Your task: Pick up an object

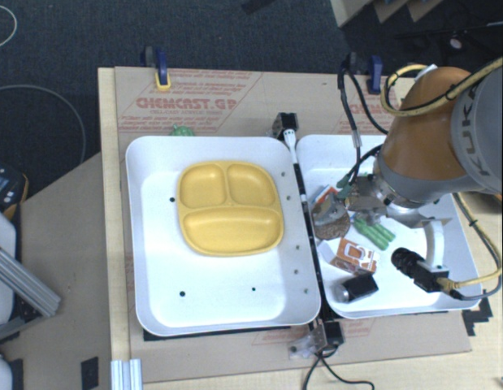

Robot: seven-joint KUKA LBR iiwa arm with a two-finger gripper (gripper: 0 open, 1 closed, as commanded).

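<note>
My gripper (351, 200) hangs low over the left part of the right bin (316, 154), under the orange band of the arm. Just left of it and below lies a brown and grey lump (327, 219). A green ribbed piece (374, 232) lies directly below the gripper. An orange and white packet (354, 257) sits closer to the front. A small black block (359, 287) rests near the bin's front wall. I see nothing held in the gripper.
The left bin (153, 242) holds a yellow divided plate (230, 207) in its upper middle. A ridge (304, 218) separates the two bins. The arm's body covers the back right of the right bin.
</note>
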